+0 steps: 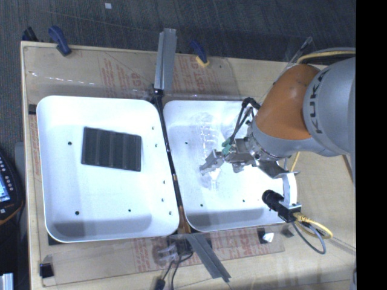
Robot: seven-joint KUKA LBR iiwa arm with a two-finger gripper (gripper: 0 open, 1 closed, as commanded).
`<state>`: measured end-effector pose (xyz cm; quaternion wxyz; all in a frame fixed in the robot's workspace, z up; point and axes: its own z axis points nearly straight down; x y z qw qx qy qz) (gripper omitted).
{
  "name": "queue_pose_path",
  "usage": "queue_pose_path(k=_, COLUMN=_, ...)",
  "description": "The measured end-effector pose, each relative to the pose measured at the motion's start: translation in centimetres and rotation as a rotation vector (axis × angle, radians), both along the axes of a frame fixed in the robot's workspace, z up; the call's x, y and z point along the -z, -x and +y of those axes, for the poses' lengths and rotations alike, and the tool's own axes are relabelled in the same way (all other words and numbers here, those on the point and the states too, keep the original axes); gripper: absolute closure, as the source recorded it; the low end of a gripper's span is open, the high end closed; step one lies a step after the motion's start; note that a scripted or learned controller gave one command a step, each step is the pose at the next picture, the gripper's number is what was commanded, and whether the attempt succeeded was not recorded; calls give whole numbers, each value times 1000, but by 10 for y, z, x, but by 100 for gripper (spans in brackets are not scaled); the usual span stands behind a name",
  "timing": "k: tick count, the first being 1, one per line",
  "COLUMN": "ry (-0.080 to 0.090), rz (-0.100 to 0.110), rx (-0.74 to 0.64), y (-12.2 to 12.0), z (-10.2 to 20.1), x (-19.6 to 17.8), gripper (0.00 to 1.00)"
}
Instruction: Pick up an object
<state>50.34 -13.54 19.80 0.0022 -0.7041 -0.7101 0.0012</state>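
A clear, glassy-looking plastic object point(207, 139) lies in the right-hand shallow white bin point(181, 162), a little left of that bin's middle and toward the centre of the frame. It is hard to make out against the white floor (only faint outlines and glints mark its shape), so its exact form cannot be told. Just below and to the right of it sits the grey two-finger gripper point(211, 163), its metal tips pointing left and down over the bin floor, close beside or over the lower edge of the clear object. Whether the tips are spread or closed, and whether anything is caught between them, cannot be told from this angle.

Behind the gripper, the grey arm with its broad orange band point(284, 110) fills the right of the frame, reaching in over the bin's right wall. A black cylindrical fitting point(275, 201) with a yellow cable hangs at the bin's lower right corner.

In the left-hand white bin point(54, 210), a dark grey ribbed rectangular pad point(112, 149) lies flat, up and left of that bin's middle, well apart from the gripper. Both bins rest on a pale wooden bench point(91, 62), with blue clamps point(59, 40) along its upper edge.
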Motion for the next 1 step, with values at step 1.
queue_pose_path(k=1, ry=1, rz=-2, rx=17, y=-21, z=-23, x=107, gripper=0)
